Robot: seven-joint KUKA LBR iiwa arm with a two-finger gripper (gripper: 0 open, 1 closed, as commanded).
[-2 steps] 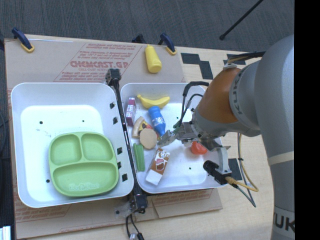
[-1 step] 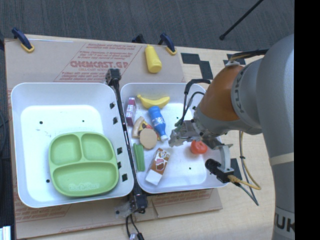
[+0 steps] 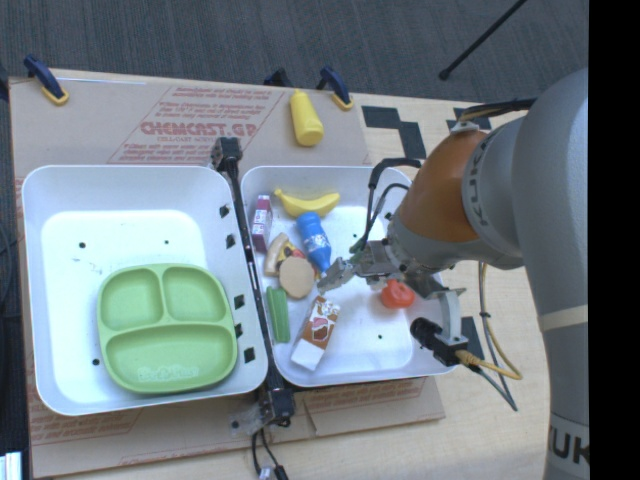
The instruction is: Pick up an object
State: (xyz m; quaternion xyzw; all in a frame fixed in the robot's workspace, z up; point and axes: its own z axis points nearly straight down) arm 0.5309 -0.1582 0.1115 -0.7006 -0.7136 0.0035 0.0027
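The right bin (image 3: 395,366) holds several small items. A yellow banana (image 3: 306,201) lies near its far wall, with a blue bottle (image 3: 315,240) just in front of it. A maroon tube (image 3: 262,220) and a green stick (image 3: 277,314) lie along the left wall, beside a tan round piece (image 3: 296,278). A brown and white carton (image 3: 317,334) sits near the front. My gripper (image 3: 338,272) hangs low over the middle of this bin, right of the tan piece and just above the carton. A red object (image 3: 397,295) lies under the wrist, partly hidden.
The left bin (image 3: 60,208) holds a green divided plate (image 3: 165,326). A yellow bottle (image 3: 306,118) lies on the cardboard behind the bins. Black clips (image 3: 228,153) join the bins at the divider. The arm (image 3: 470,203) covers the right bin's right side.
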